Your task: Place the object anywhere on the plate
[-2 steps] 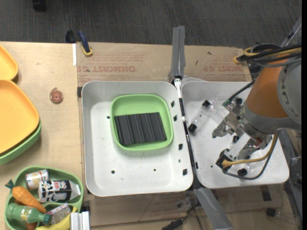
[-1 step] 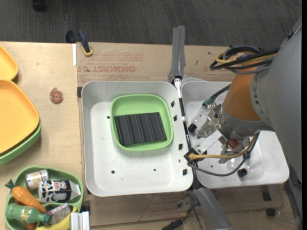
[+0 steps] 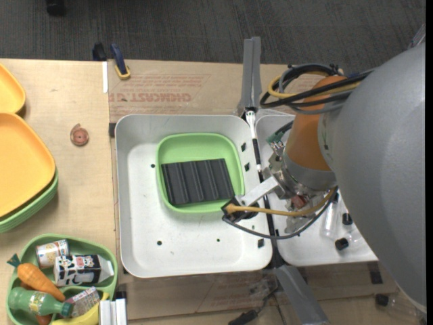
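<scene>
One dark ridged object (image 3: 196, 181), gripper hidden

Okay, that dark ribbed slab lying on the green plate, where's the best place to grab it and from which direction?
Judging from the view, come straight down and pinch the dark ribbed slab across its shorter width, fingers over its long edges. It lies flat on the green plate, whose raised rim blocks a side approach.

Single fixed camera: overhead, slanted down on two shallow white plastic bins (image 3: 135, 202); grey arm (image 3: 385, 175) enters close from right.
</scene>
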